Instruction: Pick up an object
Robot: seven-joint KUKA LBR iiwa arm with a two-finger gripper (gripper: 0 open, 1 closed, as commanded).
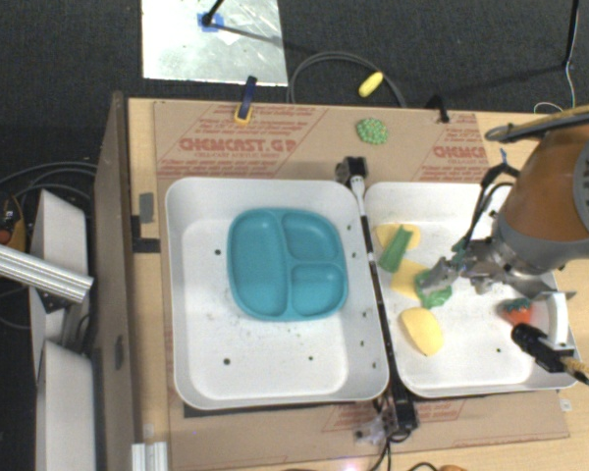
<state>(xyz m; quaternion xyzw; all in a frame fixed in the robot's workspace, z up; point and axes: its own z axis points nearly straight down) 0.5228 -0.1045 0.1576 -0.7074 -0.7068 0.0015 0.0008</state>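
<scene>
- Camera view: gripper (435, 285) sits low in the right bin (471, 376) – whether it grips anything, I cannot tell.
- Risk – crowded green block (395, 248) and yellow lemon-like piece (422, 331) could slip aside.

My pincer (435, 285) sits low in the right bin (471, 371), at a green piece (434, 299); yellow lemon (422, 331) just below; blue tray (286, 264) in left bin (201, 361).
</scene>
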